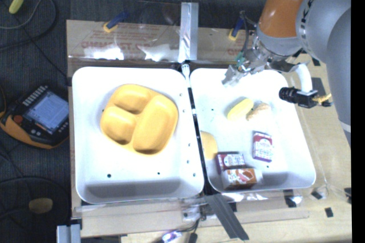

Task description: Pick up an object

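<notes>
Nearest the front edge, right bin [308, 176], there's a dark brown packet [239, 177] lying flat w/ another small dark one [229, 160] touching it just behind. Beside those, a bit toward the arm's side, a small red-and-white packet [263, 146]. A round yellowish disc thing [208, 144] sits against the divider wall btw the two bins.

Mid right bin: pale yellow lemon-ish piece [239, 108] with a small tan lump [258, 110] touching it on one side. Any of these could be the pick target imo, task doesn't say which.

Left bin [82, 122] has one big yellow molded piece [138, 118], looks like three buns fused together, takes up most of the middle.

Far end: gripper [236, 72] hangs over the back part of the right bin, just behind the lemon piece, apart from it. Nothing between the fingers afaict, nothing dangling under it. Whether the fingers are spread or pressed together, can't tell, too small and blurry from this angle.

So progress-wise: pretty much nothing done yet. Everything is lying in the bins, nothing lifted. What's left is basically the whole job: get down onto something, close on it, raise it clear. Closest candidate looks like the lemon piece/tan lump pair.
</notes>
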Tool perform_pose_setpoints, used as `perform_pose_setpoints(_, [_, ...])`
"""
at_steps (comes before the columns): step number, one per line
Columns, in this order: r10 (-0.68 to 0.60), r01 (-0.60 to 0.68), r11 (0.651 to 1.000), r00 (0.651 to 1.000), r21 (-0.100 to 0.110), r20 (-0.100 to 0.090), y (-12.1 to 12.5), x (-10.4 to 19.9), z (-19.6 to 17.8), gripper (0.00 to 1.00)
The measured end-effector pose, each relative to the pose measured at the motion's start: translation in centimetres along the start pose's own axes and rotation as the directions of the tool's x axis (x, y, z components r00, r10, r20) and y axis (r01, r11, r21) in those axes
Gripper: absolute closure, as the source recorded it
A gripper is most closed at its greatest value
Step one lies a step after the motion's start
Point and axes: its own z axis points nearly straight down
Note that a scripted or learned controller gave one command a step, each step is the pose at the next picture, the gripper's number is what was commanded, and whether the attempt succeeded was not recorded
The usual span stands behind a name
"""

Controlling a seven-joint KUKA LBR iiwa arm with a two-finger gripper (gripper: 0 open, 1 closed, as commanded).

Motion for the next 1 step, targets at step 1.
perform_pose_setpoints(1, [-0.082, 0.082, 0.997, 0.997, -0.001, 0.001, 2.4, 0.53, -0.06, 1.0])
